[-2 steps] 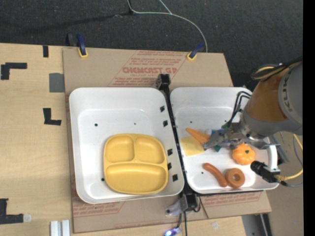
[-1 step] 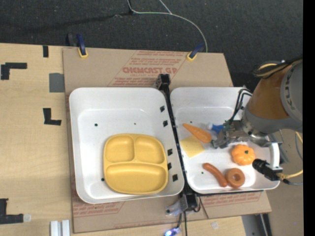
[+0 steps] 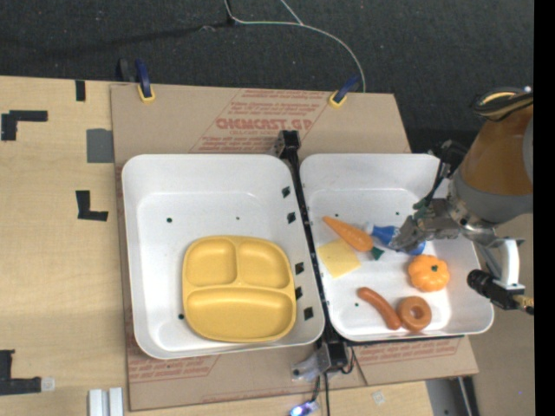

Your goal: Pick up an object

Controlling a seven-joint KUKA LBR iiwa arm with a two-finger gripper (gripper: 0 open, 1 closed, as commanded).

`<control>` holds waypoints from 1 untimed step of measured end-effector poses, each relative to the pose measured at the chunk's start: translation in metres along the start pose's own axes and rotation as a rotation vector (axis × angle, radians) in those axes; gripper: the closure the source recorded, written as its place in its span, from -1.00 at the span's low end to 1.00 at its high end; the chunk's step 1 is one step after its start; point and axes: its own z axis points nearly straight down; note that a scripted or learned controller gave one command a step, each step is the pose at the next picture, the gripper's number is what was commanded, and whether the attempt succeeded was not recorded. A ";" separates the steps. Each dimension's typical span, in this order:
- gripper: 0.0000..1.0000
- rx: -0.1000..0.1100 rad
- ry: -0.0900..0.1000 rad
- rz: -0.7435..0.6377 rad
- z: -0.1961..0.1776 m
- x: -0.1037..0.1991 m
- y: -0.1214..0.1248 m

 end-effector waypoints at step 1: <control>1.00 -0.002 -0.001 -0.001 -0.062 0.000 -0.004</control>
